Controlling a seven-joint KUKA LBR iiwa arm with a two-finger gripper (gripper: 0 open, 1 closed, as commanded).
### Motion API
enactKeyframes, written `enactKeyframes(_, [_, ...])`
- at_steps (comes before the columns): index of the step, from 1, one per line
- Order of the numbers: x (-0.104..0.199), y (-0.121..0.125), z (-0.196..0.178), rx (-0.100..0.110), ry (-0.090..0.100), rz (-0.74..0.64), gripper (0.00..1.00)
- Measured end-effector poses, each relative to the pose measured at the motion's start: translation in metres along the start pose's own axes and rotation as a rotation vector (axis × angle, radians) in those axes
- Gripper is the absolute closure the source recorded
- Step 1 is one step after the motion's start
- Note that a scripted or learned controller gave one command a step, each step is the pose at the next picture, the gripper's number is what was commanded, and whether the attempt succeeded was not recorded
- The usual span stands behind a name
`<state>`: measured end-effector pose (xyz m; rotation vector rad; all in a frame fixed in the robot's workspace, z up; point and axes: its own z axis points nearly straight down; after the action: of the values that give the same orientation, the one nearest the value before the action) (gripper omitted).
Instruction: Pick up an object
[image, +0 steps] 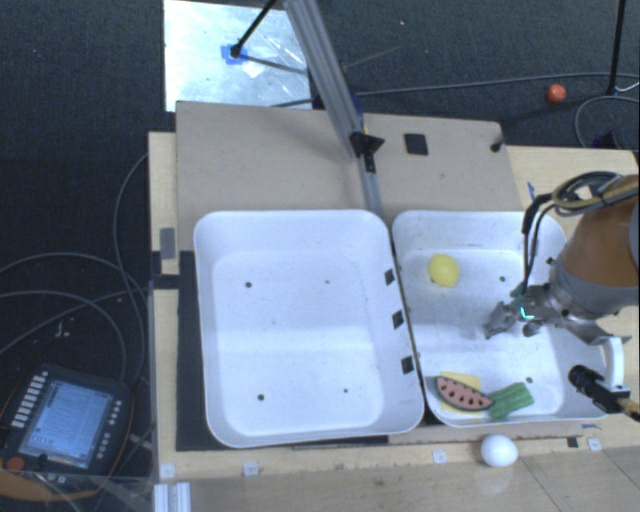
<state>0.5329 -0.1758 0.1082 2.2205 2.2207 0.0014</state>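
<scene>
The right bin (480, 228) holds a small yellow lemon-like piece (444, 270) near its back left. A watermelon slice (461, 392) and a green piece (510, 399) lie side by side at its front wall. My gripper (499, 323) hangs low over the middle of the right bin, between the yellow piece and the watermelon slice, touching neither. Nothing shows in its grasp. The arm's orange band (606, 243) rises behind it at the right.
The left bin (290, 320) adjoins the right one along black clips. A white ball (498, 450) rests on the bench in front of the right bin. A slanted metal pole (335, 85) crosses the brown board behind the bins.
</scene>
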Motion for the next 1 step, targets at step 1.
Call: enactKeyframes(1, [-0.0001,0.0005,-0.0106,-0.001,0.0,0.0,1.0])
